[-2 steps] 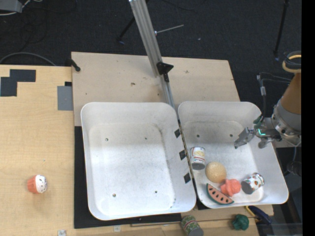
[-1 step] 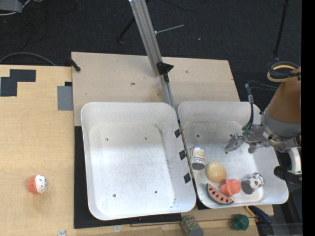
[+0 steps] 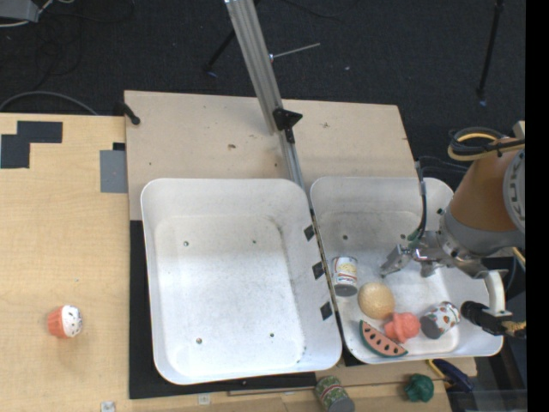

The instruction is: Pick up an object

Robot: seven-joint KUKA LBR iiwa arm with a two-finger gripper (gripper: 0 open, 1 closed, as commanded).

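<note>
While the arm (image 3: 489, 204) reaches in from the right, its jaws (image 3: 403, 258) hang over the right bin (image 3: 369, 200) (whether apart or together I cannot tell). Just below lie a small can (image 3: 346, 275), a tan ball (image 3: 376, 300), a watermelon slice (image 3: 381, 339) and a pink toy (image 3: 401, 326).

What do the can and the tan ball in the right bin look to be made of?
Can: likely metal or plastic, with a shiny pale rim and printed label. Tan ball: matte, even colour, no glare, so possibly foam or soft plastic. Too small to tell for sure.
</note>
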